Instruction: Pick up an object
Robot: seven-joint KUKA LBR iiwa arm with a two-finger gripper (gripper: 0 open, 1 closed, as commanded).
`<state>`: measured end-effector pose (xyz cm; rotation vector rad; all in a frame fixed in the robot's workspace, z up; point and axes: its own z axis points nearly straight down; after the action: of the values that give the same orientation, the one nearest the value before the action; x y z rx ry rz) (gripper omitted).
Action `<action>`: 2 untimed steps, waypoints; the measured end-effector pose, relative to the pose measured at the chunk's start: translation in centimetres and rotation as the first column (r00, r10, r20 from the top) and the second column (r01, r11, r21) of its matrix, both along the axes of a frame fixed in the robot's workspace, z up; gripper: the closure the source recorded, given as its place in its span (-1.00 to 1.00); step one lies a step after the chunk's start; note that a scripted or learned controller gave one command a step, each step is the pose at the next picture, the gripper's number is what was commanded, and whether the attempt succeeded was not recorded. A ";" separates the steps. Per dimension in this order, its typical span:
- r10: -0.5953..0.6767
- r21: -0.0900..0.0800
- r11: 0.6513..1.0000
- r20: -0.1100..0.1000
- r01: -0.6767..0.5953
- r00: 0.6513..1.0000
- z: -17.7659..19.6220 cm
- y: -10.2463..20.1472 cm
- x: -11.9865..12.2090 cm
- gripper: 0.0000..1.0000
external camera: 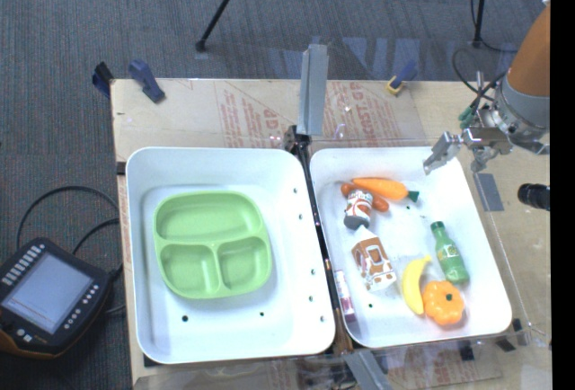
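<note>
Hand (460,155) is released, 2 fingers spread, nothing between them, hovering over the top right corner of the right bin (476,199). Grey arm (526,101) comes in from the right, orange band above the wrist. Nothing picked yet; my read is we're at the approach step. Nearest candidate is the carrot (382,188), lying roughly level near the bin's top edge, down and left of the hand, touching a small red and white figure (358,207) at its left end. Further down: a toy truck (373,261) mid-bin, a green bottle (447,252) near the right wall, a banana (412,286) touching an orange pumpkin (444,303) in the lower right corner. A thin pink stick (343,291) lies along the left wall. Left bin (144,199) holds a green 3-section plate (213,244). Suggest the green bottle: it lies apart from its neighbours, so fingers can straddle its narrow width. Turn the wrist so the fingers close across it, not along it. Descend straight, close only once low in the bin. Watch the right wall on the way down.
</note>
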<state>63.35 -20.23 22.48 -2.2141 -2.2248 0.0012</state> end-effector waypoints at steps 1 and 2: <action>0.174 0.000 0.985 0.000 -0.174 0.985 -4.7 3.8 1.1 -1.00; 0.123 -0.005 0.992 0.015 -0.123 0.992 -12.8 3.8 1.6 -1.00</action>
<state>64.93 -16.41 9.64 -2.0814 -2.3672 -0.0109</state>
